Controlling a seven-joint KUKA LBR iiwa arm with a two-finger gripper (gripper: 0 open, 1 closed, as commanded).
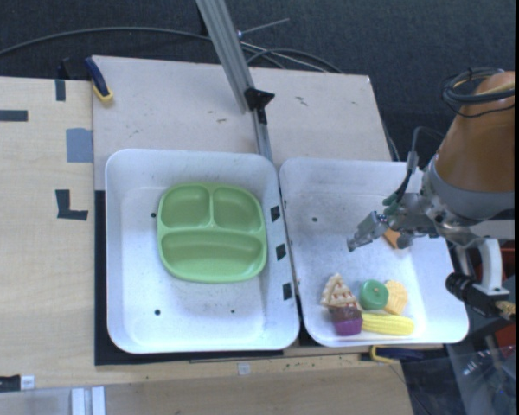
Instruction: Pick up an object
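Camera view, near edge first: right bin (329, 188) holds a toy food cluster at its 6 o'clock corner, namely yellow corn cob (387, 324) lying flat along the front wall, purple piece (347, 322) touching its left end, waffle-like tan wedge (336, 291) just above the purple one, green round piece (374, 295) at the wedge's 3 o'clock, orange-yellow piece (398, 296) touching the green one on its right. All five sit on the bin floor, none lifted. Gripper (369, 232) hangs above the same bin at roughly 12 o'clock of the cluster, apart from it, dark fingers pointing toward 9 o'clock; a small orange bit shows beside the wrist but cannot tell what it is. Whether the pincer is released or clenched, cannot tell, too dark and small. Arm (476, 154) enters from 3 o'clock. Left bin (121, 232) carries a green divided plate (212, 233), three compartments, lying flat near centre. Farther back, metal pole (229, 41) slants up from the bins' shared rim at 12 o'clock, and a blue-yellow clamp (99, 80) sits on the board's far left corner
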